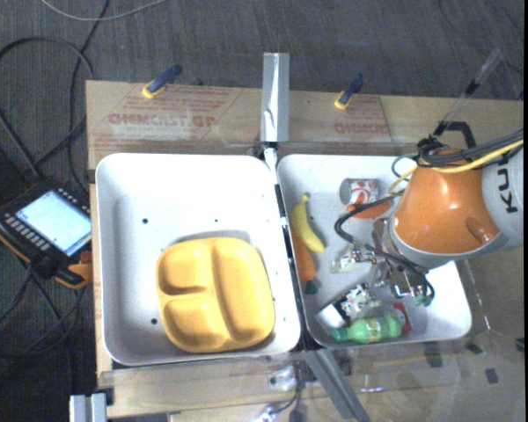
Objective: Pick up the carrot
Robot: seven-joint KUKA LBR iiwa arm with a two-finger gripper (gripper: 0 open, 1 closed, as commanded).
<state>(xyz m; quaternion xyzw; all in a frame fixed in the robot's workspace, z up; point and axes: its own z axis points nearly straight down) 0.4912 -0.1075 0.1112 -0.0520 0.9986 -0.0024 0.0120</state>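
The desk (238, 117) carries two white bins side by side. The left bin (132, 200) holds a yellow sectioned tray (216, 293) toward its near side, with bare floor along its far and left walls. The right bin (440, 319) is crowded: the grey arm with its orange band (444, 214) hangs over the right half, covering much of the floor there. The gripper (396, 280) sits low over the bin's middle; whether its jaws are released or clenched cannot be told. A green bottle (370, 329) lies along the near wall, a small can (359, 189) by the far wall. A banana (304, 227) lies beside the left wall. The carrot (304, 265) lies just beside that wall too, partly under the banana, long axis running far to near, its green end toward the near edge. It has little room on its left, more on its right.
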